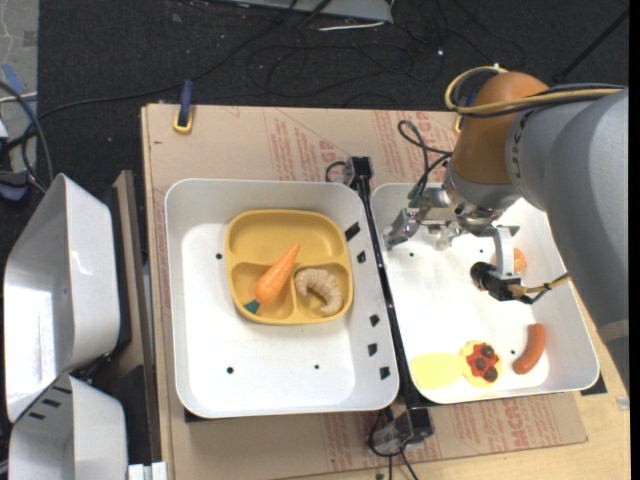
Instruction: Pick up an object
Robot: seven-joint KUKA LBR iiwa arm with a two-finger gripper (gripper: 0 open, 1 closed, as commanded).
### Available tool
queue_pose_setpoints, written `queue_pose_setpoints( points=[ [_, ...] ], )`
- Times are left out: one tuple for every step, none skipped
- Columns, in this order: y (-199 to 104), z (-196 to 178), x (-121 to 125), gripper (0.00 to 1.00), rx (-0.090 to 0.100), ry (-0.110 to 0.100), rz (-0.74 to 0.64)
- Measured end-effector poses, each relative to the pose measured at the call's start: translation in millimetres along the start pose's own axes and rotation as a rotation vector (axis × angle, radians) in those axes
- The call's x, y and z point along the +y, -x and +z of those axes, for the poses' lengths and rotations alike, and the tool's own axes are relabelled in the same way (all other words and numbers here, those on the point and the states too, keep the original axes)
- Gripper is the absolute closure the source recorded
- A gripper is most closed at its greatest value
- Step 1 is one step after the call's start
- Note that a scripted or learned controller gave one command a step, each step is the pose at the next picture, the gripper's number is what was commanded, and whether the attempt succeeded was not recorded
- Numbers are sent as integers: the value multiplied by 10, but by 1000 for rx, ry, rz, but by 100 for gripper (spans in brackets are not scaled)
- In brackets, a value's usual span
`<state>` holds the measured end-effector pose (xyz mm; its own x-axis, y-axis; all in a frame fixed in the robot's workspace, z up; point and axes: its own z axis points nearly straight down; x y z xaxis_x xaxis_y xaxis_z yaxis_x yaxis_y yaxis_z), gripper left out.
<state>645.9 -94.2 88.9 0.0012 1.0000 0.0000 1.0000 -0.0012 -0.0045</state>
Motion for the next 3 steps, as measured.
queue_pose_setpoints(
  points=[
    [-1,-144,19,100,-1,7,0],
    [29,-783,54,100,-1,11,-1],
    [49,-1228,107,100,-1,11,-3]
  ],
)
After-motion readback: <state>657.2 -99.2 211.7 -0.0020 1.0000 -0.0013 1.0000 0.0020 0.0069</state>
